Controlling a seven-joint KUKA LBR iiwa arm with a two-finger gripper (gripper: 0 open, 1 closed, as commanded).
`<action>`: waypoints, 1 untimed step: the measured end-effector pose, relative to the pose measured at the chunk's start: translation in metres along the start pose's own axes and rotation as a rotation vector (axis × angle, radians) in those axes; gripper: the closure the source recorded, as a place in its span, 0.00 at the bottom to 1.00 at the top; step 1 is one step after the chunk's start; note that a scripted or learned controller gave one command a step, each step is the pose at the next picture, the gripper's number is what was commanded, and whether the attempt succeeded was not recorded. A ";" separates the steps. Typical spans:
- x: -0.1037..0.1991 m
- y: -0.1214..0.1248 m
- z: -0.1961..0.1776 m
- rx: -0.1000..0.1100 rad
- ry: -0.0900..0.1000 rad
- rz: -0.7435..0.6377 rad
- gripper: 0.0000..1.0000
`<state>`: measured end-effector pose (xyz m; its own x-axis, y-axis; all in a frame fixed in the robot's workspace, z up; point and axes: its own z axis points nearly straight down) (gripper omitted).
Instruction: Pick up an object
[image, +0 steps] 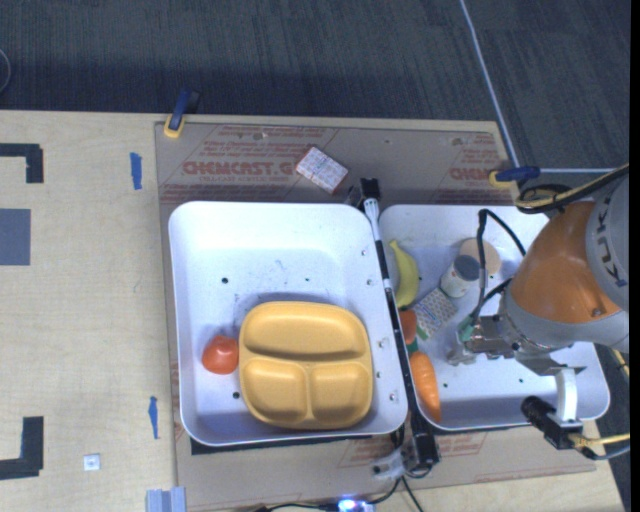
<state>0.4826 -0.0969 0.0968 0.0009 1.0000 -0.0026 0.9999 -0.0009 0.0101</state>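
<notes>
The arm's two-finger gripper (470, 340) hangs low inside the right white bin (600, 395), in the reaching step; whether it is open cannot be told. Next comes closing on something. The orange carrot-shaped toy (425, 385) lies at its seven o'clock, nearby.

Red print across the brown cardboard sheet (250, 160) under the bins, at twelve o'clock above the left bin (200, 240): "CHEMCAST", upside down, partly covered by a small patterned card (321, 168). More red lettering on the same sheet at one o'clock, above the right bin (600, 395), too small to read. Printed packet (436, 315) inside the right bin, text illegible.
</notes>
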 end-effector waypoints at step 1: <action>-0.001 0.000 -0.001 -0.002 -0.003 0.001 0.00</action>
<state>0.4829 -0.0982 0.0975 0.0021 1.0000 -0.0051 0.9999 -0.0021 0.0121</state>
